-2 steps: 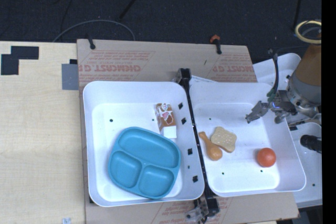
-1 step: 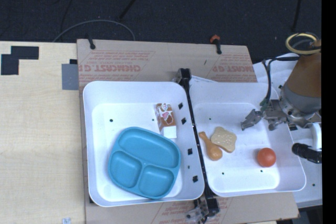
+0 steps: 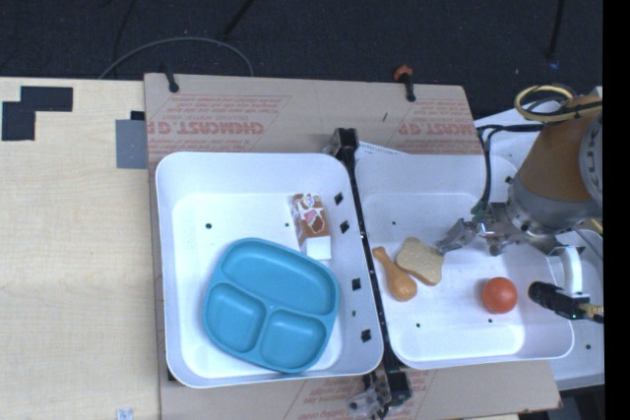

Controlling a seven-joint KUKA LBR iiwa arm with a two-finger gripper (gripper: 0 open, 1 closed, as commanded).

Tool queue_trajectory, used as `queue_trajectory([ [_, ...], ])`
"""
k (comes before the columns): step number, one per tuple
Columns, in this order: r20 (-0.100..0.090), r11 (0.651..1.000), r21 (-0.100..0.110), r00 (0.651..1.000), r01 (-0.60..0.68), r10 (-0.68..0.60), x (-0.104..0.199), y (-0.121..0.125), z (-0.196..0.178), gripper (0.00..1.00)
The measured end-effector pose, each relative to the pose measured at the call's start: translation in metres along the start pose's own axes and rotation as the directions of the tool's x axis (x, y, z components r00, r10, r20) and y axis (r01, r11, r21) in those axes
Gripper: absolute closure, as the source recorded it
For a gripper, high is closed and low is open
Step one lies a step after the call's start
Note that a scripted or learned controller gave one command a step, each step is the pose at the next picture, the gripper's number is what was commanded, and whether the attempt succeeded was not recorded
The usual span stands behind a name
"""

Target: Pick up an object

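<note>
nearest the lens, at the bottom edge, sits a small black clamp (image 3: 379, 395) where the two bins meet; above it the right bin (image 3: 448, 349) carries the loose pieces the task could mean; a red tomato-like ball (image 3: 500, 294) lies alone toward the bin's right side, well apart from a slice of toy bread (image 3: 421, 260) that rests against an orange drumstick-shaped piece (image 3: 394, 274) near the divider; the ball looks the easiest candidate, since it is isolated and closest to the arm, though its roundness may let it roll away from a pinch; the two touching pieces would likely disturb each other if either were grabbed.

the left bin (image 3: 182, 211) holds a blue divided plate (image 3: 271, 304), tilted slightly against the floor, and a small printed packet (image 3: 311, 217) just beyond it near the divider; these seem parked out of the way.

the gripper (image 3: 476, 233) reaches in from the right over the right bin's far half, between the bread and the ball but touching neither; its metal parts are too tangled and blurred to judge the opening, so it cannot be told; nothing is seen between them; the pick appears not yet made.
</note>
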State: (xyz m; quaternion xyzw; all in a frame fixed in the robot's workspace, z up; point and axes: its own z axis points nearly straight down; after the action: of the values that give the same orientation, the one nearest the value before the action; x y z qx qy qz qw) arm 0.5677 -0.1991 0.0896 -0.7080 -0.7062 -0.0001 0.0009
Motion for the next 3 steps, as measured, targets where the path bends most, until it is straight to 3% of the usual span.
queue_trajectory([
  [1, 0.001, 1.0, -0.001, 1.0, -0.001, 0.001, -0.001, 0.0, -0.013, 1.0],
  [3, 0.002, 1.0, -0.002, 1.0, 0.0, 0.0, -0.006, -0.006, -0.124, 1.0],
])
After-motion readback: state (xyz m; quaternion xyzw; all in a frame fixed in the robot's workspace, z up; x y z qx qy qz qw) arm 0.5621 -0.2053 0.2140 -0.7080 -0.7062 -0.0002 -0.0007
